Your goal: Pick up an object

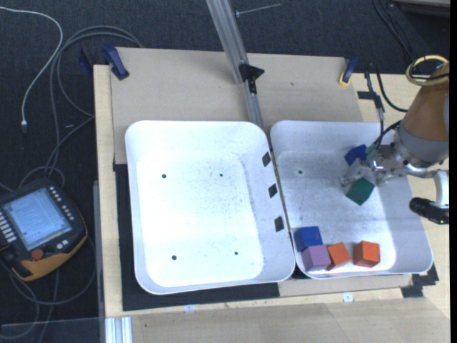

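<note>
— Which step was in hand?

— The grasp itself, it was judged. The gripper (361,179) was seen over the right bin (314,143), and a green block (359,191) was seen right at its fingertips, seemingly pinched between them, though contact could not be confirmed. A blue block (355,153) was seen just behind it.

— And the other objects?

— A blue cube (308,236), a purple cube (315,256) and two orange cubes (338,254) were clustered along the near wall, well apart from the gripper.

— What was called for next?

— A straight lift, so that the hold could be tested.
</note>
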Available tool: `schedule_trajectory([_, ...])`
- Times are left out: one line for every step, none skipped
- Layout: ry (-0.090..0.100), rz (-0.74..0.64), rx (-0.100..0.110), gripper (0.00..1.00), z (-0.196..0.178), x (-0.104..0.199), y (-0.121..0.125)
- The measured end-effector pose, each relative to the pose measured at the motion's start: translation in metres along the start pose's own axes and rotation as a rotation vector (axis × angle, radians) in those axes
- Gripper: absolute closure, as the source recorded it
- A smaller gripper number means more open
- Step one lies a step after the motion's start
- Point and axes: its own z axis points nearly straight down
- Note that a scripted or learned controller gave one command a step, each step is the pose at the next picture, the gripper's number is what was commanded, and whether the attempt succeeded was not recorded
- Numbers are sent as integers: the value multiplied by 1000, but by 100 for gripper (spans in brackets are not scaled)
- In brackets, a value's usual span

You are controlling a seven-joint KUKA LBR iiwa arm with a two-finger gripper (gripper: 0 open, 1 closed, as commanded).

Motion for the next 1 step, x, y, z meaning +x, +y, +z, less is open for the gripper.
schedule_trajectory([6, -3, 8, 0, -2, 73, -35])
